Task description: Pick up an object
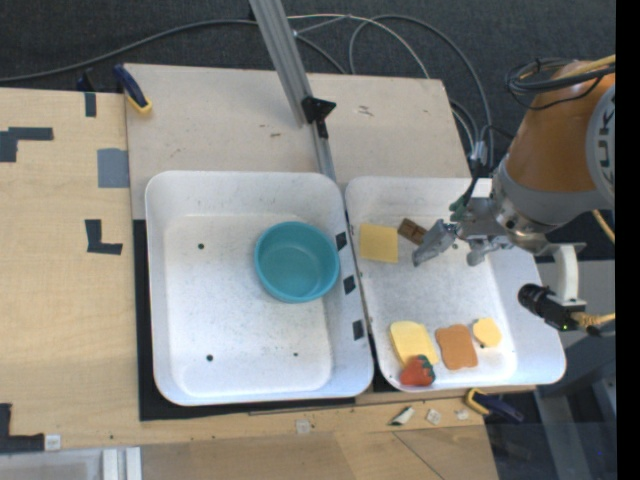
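Pincer (453, 248) beside flat yellow square (379, 243)

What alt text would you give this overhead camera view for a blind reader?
A grey and orange robot arm reaches from the right, its open claw empty above the right white bin, near a small brown block and a yellow square. More toy food sits near that bin's front edge; the left bin holds a teal bowl.

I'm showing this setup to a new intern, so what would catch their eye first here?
Probably the teal bowl, alone in the left bin. Next, the orange-banded arm reaching in from the right, its claw open over the right bin near a small brown piece and a yellow square. Toy foods cluster at that bin's near edge, including a strawberry.
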